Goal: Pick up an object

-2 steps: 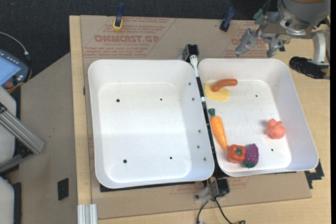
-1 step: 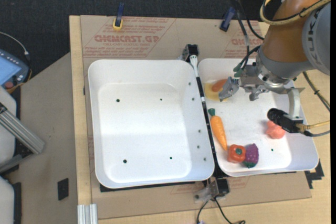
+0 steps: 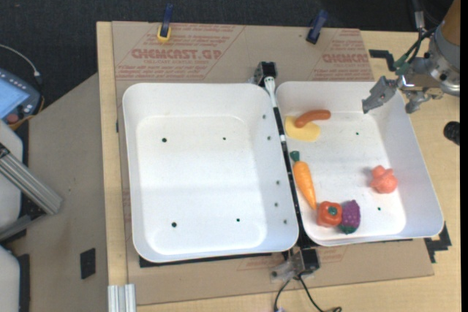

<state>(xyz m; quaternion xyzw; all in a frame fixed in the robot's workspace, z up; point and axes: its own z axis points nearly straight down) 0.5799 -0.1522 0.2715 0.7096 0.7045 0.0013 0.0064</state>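
Left on the bench (image 3: 66,157): a white bin (image 3: 197,168), shallow, sitting on brown printed cardboard (image 3: 219,47). Two clamps on the cardboard's far edge, one blue and yellow (image 3: 165,25), one blue (image 3: 316,26).

Next, the right bin (image 3: 409,157), edge to edge with the first, holding all the toy food. Along its left wall, far end: a red-orange sausage (image 3: 313,116) resting across a pale yellow piece (image 3: 303,131), touching it. Nearer along the same wall: a carrot (image 3: 304,183) with a green top, lying lengthwise, its tip close to a red-orange pepper-like piece (image 3: 329,213). Pressed against that piece, a purple bunch of grapes (image 3: 351,215), at the near edge of the bin. Further right, apart from the rest: a pink-orange lump (image 3: 383,180), its kind hard to make out.

At the far right corner of that bin: the claw (image 3: 393,94), grey, hovering over the rim area with nothing seen between its fingers. Fingers apparently spread, one dark tip (image 3: 376,99) angled toward the bin's interior, the other partly lost against the wrist hardware. Sausage and yellow piece well to the claw's left; pink-orange lump nearer the camera, roughly under the claw's line but well apart; carrot, pepper-like piece and grapes farthest off, toward the near-left of the bin.

Arm (image 3: 447,62) cut off by the right frame edge, cables blurring the wrist outline. Cable connectors at both ends of the seam between the bins, small and indistinct.
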